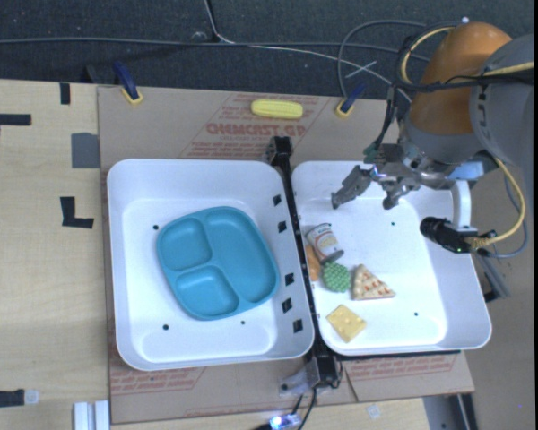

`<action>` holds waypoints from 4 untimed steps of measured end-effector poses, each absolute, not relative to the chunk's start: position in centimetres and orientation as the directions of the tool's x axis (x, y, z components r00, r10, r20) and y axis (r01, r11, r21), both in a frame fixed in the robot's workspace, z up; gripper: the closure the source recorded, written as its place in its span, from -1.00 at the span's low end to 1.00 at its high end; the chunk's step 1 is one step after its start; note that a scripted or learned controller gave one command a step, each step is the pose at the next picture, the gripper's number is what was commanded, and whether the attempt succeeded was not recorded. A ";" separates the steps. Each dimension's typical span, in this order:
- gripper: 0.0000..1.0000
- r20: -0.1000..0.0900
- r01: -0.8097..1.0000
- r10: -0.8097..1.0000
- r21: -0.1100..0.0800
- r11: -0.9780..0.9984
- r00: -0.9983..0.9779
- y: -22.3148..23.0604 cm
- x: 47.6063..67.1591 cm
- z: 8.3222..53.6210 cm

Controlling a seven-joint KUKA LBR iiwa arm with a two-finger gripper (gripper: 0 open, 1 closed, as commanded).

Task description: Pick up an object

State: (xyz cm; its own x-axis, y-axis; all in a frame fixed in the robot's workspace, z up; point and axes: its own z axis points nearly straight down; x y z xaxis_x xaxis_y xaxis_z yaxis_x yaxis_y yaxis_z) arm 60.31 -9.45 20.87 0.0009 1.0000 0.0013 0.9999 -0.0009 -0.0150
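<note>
Hovering spread and empty over the right bin (448,325), the pincer (369,191) probably needed to drop squarely onto the can (322,238), avoiding the wall.

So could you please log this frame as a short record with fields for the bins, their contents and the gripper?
left bin: holds a blue divided plate
right bin: can, green piece, pizza slice, yellow block, all near its left side
gripper: fingers spread, open, nothing between them, over the upper part of the right bin
outside the bins: yellow corn-like toy on the cardboard behind them
task state: nothing picked up yet
</note>
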 end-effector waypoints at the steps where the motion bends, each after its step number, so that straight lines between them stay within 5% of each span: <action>1: -1.00 0.000 1.000 1.000 -0.002 0.002 -0.002 -9.4 60.6 21.6; 3: -1.00 0.000 1.000 1.000 -0.009 0.001 -0.001 -9.5 58.6 9.5; 4: -1.00 -0.001 1.000 1.000 -0.001 0.001 -0.001 -9.5 58.6 8.5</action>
